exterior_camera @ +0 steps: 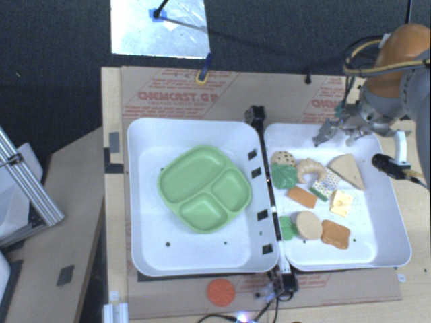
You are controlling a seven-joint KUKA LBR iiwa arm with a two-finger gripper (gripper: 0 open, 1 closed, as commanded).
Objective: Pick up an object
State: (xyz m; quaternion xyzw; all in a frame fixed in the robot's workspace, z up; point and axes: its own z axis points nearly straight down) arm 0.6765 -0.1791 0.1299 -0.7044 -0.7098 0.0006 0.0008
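Note:
The right bin (384, 247) holds several toy foods: a chip cookie (283, 158), a green leafy piece (284, 176), a pale curled pastry (311, 167), a tan wedge (347, 171), an orange block (302, 196), a yellow cheese square (341, 202), a round bun (310, 225) and a brown toast (335, 234). My gripper (339, 135) hovers over the bin's far edge, up and right of the pastry and behind the wedge. It is open, its fingers spread, with nothing between them.
A green divided plate (204, 188) lies in the left bin (145, 247). A black clip strip (264, 180) runs between the bins. An orange disc (221, 291) sits on the bench in front. A foil sheet (160, 19) lies behind.

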